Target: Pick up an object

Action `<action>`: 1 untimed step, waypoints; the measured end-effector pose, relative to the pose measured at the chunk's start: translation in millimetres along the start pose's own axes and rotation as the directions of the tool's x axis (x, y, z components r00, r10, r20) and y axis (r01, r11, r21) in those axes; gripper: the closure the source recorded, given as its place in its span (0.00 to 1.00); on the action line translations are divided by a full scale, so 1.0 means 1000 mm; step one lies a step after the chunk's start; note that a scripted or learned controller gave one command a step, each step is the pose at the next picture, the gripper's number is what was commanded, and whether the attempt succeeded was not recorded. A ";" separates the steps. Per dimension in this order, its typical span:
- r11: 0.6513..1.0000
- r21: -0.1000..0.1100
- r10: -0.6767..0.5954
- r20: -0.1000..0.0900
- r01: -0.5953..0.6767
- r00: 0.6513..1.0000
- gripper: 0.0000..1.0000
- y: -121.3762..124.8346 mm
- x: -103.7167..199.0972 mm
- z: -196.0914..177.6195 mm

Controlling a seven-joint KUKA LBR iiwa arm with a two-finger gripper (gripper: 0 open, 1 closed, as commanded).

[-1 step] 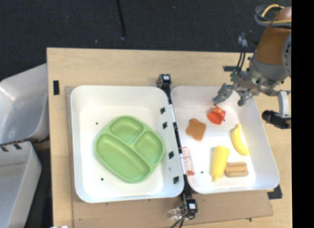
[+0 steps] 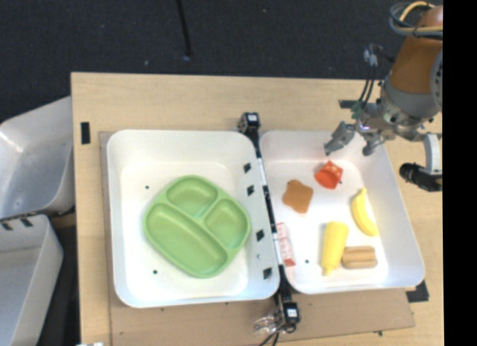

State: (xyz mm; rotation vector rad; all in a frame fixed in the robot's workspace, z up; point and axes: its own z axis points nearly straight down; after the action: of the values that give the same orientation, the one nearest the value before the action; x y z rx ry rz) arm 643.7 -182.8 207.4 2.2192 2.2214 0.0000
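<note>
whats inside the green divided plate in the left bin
Nothing is visible in the green divided plate: its three compartments look bare. The bin floor beneath the plate is covered, so it cannot be checked. The toy foods all lie in the right bin.

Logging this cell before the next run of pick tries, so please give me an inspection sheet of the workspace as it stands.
Surface: wooden bench bearing two white bins, left bin and right bin.
Job's things: in the right bin, red piece, brown piece, banana, yellow piece, tan block.
Clutter: green divided plate in the left bin.
Grippers: gripper open, above the right bin's far edge, holding nothing.
Cables: yellow cable atop the arm.
Surroundings: dark floor.
</note>
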 end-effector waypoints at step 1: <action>1.000 0.003 -0.002 0.001 0.002 1.000 0.00 0.003 0.002 0.061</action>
State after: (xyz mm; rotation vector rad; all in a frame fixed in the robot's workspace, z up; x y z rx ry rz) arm 647.0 -180.5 146.0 2.2183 2.2251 -0.0045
